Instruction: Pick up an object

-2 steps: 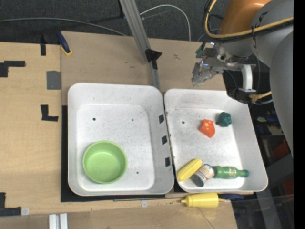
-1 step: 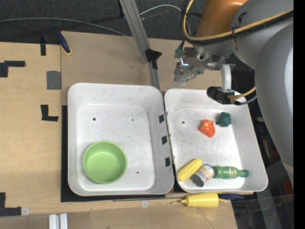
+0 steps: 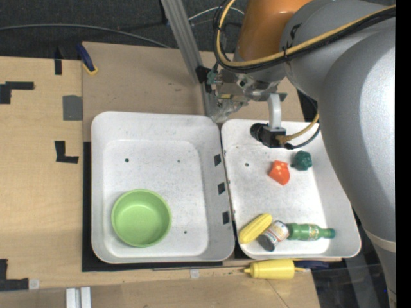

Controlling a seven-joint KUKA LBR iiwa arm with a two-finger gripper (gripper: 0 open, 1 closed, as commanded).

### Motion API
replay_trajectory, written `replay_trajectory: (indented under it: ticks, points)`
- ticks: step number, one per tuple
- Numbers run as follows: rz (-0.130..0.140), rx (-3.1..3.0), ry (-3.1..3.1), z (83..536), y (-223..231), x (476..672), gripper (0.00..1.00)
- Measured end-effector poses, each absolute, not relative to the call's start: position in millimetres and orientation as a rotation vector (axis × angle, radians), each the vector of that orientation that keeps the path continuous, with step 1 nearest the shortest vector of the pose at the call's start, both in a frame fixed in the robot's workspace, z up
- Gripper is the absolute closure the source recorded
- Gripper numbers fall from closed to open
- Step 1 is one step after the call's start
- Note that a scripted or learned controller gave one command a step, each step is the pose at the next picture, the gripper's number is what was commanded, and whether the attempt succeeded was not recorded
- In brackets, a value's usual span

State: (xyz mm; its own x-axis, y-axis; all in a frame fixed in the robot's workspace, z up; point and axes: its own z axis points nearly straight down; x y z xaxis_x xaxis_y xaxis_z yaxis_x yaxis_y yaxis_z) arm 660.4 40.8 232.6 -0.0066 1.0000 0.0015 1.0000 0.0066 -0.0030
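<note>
Jaws — their spread cannot be told — hover by the far rim of the right-hand bin (image 3: 247, 185).

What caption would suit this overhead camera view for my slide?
Pincer over the bins' shared far edge: green bowl in the left bin, green bottle and yellow piece in the right bin.

Grn bowl (image 3: 140, 218), orange obj (image 3: 279, 172), yellow obj (image 3: 255, 228), grn bottle (image 3: 309, 232), white bins (image 3: 154, 118)
</note>
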Motion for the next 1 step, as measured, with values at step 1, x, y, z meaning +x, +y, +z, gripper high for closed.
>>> replay_trajectory:
  ticks: [1]
  points:
    - [0.003, -2.213, -2.226, 224.8, 88.6, 654.8, 1.00]
